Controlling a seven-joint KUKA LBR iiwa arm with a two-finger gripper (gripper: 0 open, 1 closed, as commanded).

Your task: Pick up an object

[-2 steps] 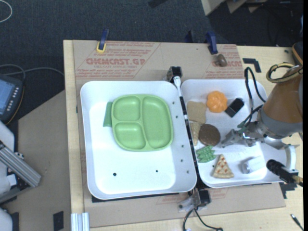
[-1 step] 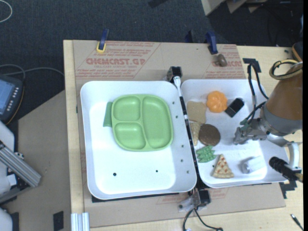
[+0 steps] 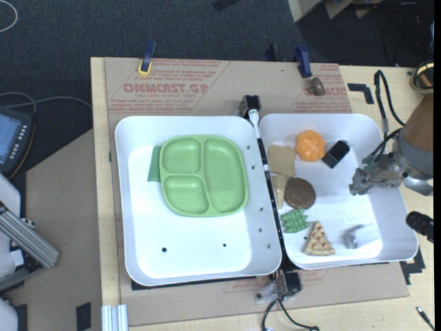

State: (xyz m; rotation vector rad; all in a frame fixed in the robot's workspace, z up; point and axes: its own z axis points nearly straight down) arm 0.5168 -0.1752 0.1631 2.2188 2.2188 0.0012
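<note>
Camera view. Two shallow white bins sit side by side on the bench. The left bin (image 3: 138, 219) carries a pale green, three-compartment plastic plate (image 3: 204, 174), lying flat toward the far half.

The right bin (image 3: 358, 124) holds the loose items: an orange ball-like fruit (image 3: 311, 145) at the far side, a small black block (image 3: 335, 154) just right of it, a tan flat slab (image 3: 280, 161) by the left wall, a dark brown round disc (image 3: 300, 193) near the middle, a green pea-pod piece (image 3: 294, 220) below that, a triangular pizza-slice toy (image 3: 318, 239) at the near side, and a small grey-white cylinder (image 3: 360, 237) at the near right.

The grey two-finger gripper (image 3: 364, 182) hangs over the right part of the right bin, above bare floor. Nothing is seen between the fingers; whether they are spread or closed cannot be told.

Judgement: approach stage, no grasp yet. The black block and the grey-white cylinder are the nearest candidates. Both stand apart from neighbours, so a straight descent centred on either should work. The right wall is close; the bare floor around the gripper gives the most room.
</note>
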